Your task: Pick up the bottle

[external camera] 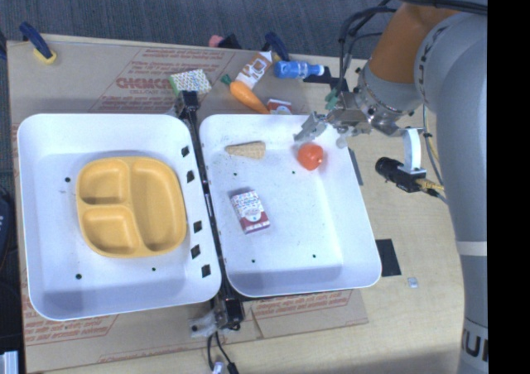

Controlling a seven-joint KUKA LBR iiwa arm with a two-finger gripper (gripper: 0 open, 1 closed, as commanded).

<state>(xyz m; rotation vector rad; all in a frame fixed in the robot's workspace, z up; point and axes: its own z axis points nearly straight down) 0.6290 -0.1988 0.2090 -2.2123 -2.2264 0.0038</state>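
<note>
The gripper (319, 126) hangs over the right bin's (348, 223) far rim, fingers apart with nothing between them, just beside a red tomato (310, 155). The blue bottle (296, 70) lies outside on the cardboard (132, 74), near a carrot (246, 96)

The bench (397, 298) is covered by a printed cardboard sheet (124, 74). Two white bins sit on it side by side: left bin (33, 198), right bin (348, 232). Behind the bins lie a blue bottle (296, 70), a carrot (247, 96) and a small checkered packet (190, 81).
</note>
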